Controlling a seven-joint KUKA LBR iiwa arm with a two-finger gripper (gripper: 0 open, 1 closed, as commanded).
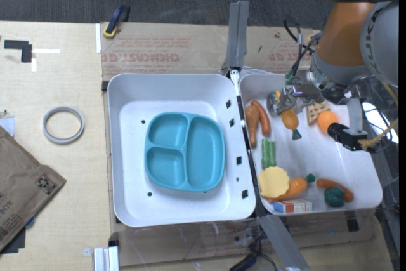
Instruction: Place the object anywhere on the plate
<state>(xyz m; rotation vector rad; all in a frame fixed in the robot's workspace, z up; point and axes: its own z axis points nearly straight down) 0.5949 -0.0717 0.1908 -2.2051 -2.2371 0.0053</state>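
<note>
A light blue plate [186, 150] with three compartments lies in the middle of the left bin [127, 136], with nothing on it. My gripper [283, 100] is low over the back part of the right bin [361, 162], near its left side. A small orange carrot-shaped toy [291, 119] sits just below the gripper, touching or nearly touching its tip. I cannot tell whether the toy is held or resting on the bin floor.
The right bin holds toy food: a sausage pair [257, 120], a green piece [269, 152], a yellow round piece [274, 181], carrots [297, 186] [331, 185], a small box [293, 205], a cracker [315, 112] and an orange [328, 121]. A tape ring [63, 124] lies on the bench at left.
</note>
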